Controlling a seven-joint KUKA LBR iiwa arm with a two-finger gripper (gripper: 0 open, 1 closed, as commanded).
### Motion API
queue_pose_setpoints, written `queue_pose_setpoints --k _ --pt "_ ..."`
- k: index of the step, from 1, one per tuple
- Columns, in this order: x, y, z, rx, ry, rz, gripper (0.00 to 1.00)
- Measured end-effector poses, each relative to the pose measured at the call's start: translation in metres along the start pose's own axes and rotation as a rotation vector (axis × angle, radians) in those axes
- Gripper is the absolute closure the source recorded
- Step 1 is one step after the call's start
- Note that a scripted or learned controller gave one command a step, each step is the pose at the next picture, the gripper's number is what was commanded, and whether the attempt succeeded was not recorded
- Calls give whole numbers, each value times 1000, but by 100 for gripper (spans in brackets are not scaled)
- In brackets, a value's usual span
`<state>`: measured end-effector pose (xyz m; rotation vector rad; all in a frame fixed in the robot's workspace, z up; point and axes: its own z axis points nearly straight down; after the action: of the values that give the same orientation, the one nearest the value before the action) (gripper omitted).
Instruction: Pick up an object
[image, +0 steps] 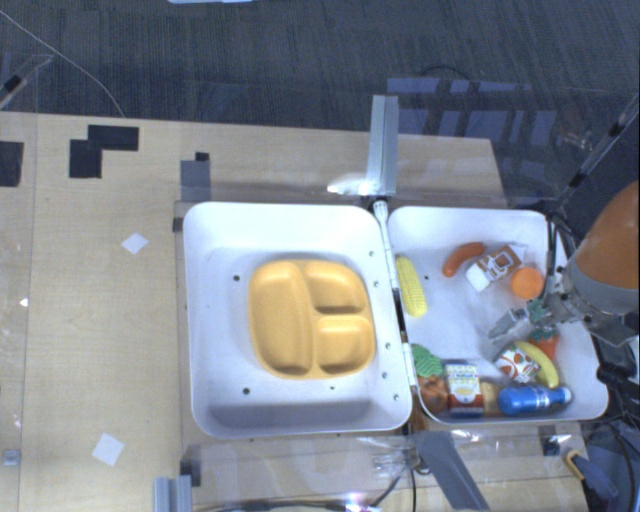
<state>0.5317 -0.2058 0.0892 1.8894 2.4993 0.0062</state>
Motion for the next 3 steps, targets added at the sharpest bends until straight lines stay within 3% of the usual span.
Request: queue_pose_setpoints --k 1,2,3 --pt "82 -16 -14 3 3 202 0" --pt "51 -26 -2 -4 10 336 0" --pt "46 -25 -14 -15 -5 336 100"
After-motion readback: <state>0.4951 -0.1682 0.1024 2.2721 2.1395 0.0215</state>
